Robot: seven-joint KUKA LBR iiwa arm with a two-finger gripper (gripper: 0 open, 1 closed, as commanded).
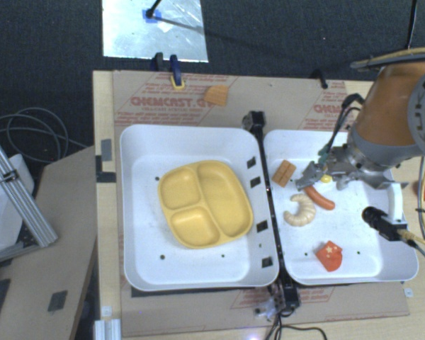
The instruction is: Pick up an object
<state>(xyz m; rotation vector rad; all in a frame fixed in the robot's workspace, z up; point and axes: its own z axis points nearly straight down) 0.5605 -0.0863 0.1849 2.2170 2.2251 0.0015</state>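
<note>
The right bin (397,261) holds a tan block (284,172), a red sausage (319,198), a pale curved shrimp-like piece (299,212) and a red block with a star (329,256). My gripper (324,181) hangs over the middle of this bin, just above the sausage's upper end. It is open, and its dark fingers (306,180) spread to either side with nothing held between them. A small yellow bit shows right by the gripper's middle. The tan block lies just left of the gripper.
The left bin (138,261) bears a yellow divided plate (205,202). A black divider with clips (263,190) separates the two bins. A tan piece (216,95) lies on the cardboard behind the bins. A black part (382,224) of the arm overhangs the right bin's right side.
</note>
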